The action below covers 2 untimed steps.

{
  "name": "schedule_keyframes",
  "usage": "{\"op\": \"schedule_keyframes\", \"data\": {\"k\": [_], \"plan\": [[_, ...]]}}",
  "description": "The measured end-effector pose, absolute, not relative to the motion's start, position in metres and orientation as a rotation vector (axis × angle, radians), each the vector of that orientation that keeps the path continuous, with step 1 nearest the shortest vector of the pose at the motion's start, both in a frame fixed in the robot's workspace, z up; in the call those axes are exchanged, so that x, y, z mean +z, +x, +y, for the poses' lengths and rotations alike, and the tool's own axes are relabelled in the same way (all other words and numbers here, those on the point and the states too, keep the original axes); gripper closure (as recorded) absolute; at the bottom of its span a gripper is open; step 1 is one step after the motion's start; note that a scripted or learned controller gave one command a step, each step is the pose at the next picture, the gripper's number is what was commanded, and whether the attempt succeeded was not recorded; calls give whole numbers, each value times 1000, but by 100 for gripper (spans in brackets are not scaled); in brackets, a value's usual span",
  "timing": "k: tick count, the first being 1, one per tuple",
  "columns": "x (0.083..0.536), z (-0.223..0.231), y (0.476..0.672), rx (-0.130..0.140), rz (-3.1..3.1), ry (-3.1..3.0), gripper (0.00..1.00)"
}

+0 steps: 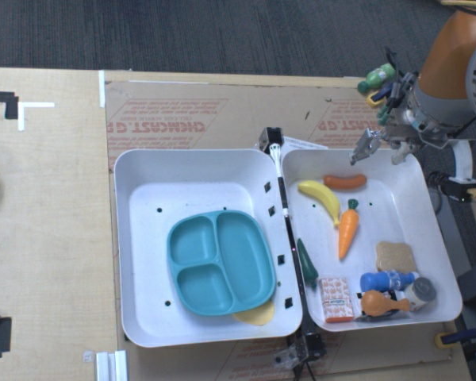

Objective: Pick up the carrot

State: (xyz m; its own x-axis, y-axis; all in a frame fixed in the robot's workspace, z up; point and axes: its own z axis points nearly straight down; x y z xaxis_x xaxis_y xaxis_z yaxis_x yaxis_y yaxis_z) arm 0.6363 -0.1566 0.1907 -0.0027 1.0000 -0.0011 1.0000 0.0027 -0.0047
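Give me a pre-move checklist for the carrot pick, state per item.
1. Carrot located, lying in the right bin: ok.
2. Carrot top unobstructed from above: ok.
3. Side clearance: not ok. The banana lies close on its left, near the green stem end, and the sausage sits just above it.
4. End effector over the carrot: not ok. It sits at the bin's far rim, up and to the right of the carrot.
5. End effector carrying nothing: ok, nothing visible between its fingers.
6. Finger opening wide enough for the carrot: cannot tell.
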Motion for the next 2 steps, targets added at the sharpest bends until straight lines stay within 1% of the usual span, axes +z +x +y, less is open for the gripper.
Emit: {"op": "schedule_keyframes", "data": {"k": [1, 2], "plan": [[90, -127, 569, 5, -2173, -2266, 0], [97, -128, 570, 8, -2169, -2268, 100]]}}
